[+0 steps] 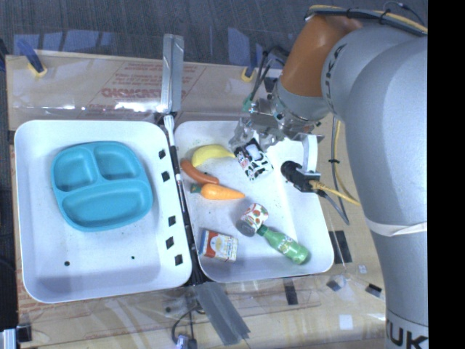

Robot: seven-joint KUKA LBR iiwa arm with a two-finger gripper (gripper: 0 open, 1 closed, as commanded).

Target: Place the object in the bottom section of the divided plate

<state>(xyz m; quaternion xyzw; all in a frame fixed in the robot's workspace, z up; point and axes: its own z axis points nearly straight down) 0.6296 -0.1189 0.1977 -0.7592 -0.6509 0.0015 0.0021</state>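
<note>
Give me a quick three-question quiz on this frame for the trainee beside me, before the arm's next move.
1. True or false: the blue divided plate sits in the same bin as the banana.
2. Which item lies nearest the gripper? A) green bottle B) black-and-white cow toy C) small juice carton
3. Fill in: the orange carrot lies in the ___ bin as the camera sees it.

Key
1. False: the plate is in the left bin, the banana in the right one.
2. B: the cow toy is just below the gripper.
3. right
</note>
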